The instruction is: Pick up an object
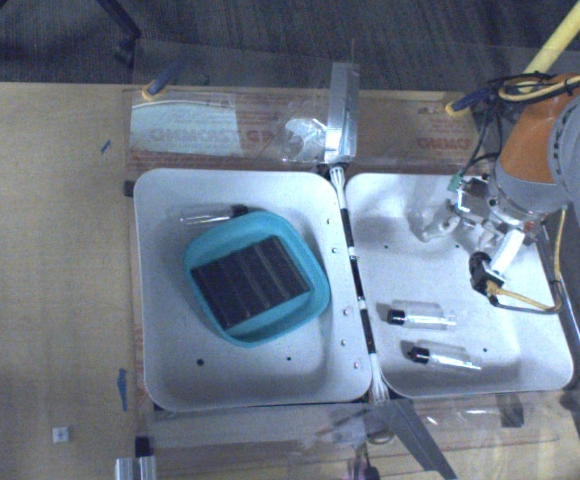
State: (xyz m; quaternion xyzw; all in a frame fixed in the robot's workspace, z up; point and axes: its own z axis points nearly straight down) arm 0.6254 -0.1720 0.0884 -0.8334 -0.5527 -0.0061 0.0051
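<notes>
We note the gripper over the right bin, two clear tubes lying below it.

Colours on the bench, both bins

Bins white w/ small dark dots; bench tan. Tray in left bin teal, w/ a black ribbed panel inside (stripes run lengthwise). Tubes in right bin clear w/ black caps, one more by the tray. Arm grey, orange band; yellow cable near it. Cardboard strip behind bins brown w/ red print. Floor dark grey.
</notes>
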